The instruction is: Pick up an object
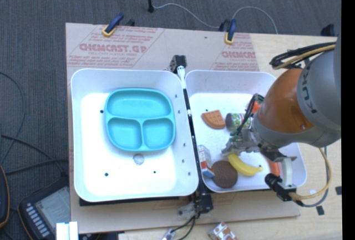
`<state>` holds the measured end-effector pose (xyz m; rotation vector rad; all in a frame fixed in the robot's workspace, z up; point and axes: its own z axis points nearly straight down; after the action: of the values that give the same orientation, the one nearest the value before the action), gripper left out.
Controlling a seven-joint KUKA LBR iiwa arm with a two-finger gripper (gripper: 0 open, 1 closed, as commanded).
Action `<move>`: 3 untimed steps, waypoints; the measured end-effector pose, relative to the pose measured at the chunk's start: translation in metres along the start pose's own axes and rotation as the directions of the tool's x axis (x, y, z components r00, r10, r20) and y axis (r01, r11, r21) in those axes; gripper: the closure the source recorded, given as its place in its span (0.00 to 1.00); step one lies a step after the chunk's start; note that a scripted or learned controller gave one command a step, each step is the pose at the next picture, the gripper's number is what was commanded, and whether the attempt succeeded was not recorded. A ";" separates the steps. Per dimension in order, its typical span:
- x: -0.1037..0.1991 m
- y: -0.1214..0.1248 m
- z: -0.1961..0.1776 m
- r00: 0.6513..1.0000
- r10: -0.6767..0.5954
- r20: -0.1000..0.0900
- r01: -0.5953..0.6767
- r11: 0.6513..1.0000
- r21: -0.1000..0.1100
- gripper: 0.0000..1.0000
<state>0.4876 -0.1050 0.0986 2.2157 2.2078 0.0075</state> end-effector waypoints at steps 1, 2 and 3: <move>0.063 0.050 -0.086 1.000 -0.005 -0.006 0.005 1.000 0.012 1.00; 0.063 0.050 -0.095 1.000 -0.005 -0.005 0.005 1.000 0.015 1.00; 0.063 0.050 -0.104 1.000 -0.005 -0.005 0.005 1.000 0.016 1.00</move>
<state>0.5364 -0.0418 0.2029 2.2202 2.2238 -0.0044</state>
